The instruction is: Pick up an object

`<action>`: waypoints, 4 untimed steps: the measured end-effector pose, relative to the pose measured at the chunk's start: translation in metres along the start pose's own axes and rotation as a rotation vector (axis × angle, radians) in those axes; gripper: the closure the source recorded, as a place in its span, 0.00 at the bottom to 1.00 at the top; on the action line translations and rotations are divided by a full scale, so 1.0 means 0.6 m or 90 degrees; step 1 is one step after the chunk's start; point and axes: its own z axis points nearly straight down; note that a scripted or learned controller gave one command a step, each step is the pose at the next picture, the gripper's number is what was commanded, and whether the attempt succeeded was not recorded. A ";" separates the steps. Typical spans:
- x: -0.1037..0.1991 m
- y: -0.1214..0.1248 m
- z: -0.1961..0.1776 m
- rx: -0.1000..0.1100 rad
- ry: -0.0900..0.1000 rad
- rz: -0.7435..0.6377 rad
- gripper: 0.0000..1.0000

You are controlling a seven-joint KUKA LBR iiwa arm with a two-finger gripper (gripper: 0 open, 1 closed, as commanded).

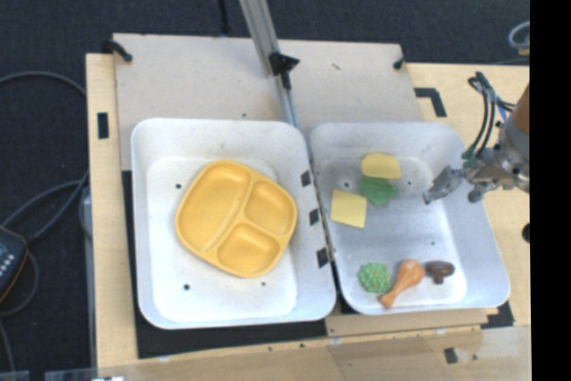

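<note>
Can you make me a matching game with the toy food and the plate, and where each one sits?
Things:
1. yellow divided plate
2. toy chicken drumstick
3. yellow square cheese slice
4. brown mushroom

Places:
A. right bin, near its left wall
B. left bin, in the middle
C. right bin, near corner on the right
D. right bin, near edge, beside a green broccoli piece

Pairs: 1-B, 2-D, 3-A, 4-C
</note>
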 end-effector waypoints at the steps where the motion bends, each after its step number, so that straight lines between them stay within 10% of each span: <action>1: 0.000 0.000 0.000 0.000 0.000 -0.001 0.00; 3: 0.002 0.001 0.181 0.001 -0.001 0.001 0.00; 4: 0.000 0.004 0.158 -0.002 -0.002 0.003 1.00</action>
